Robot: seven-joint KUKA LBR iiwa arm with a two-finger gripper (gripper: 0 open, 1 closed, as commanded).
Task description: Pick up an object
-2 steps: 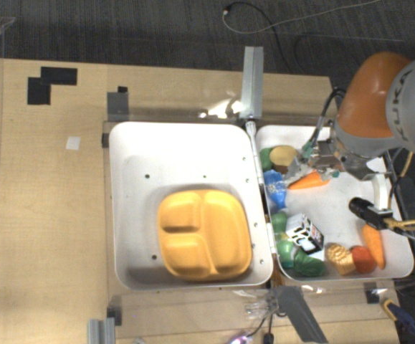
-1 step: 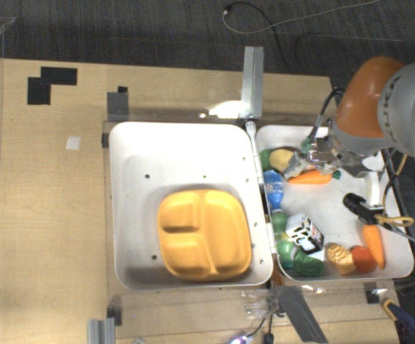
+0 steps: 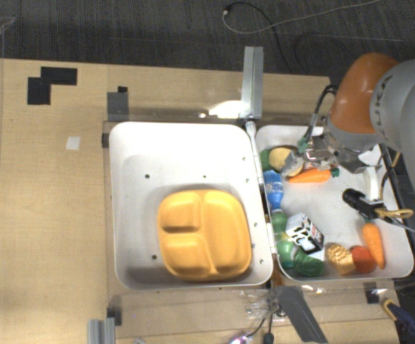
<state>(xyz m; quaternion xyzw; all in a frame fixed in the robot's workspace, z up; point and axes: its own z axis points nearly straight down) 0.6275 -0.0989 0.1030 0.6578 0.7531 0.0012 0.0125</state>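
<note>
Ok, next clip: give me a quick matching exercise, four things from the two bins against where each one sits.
Things:
1. yellow divided tray
2. gripper
3. black-and-white box
4. blue bottle

Places:
A. right bin, far end, above an orange carrot
B. right bin, along the left wall
C. left bin, near half
D. right bin, near end, beside green items

Pairs: 1-C, 2-A, 3-D, 4-B

A yellow divided tray (image 3: 204, 232) lies in the left white bin (image 3: 139, 156) on the wooden bench (image 3: 42, 213).
</note>
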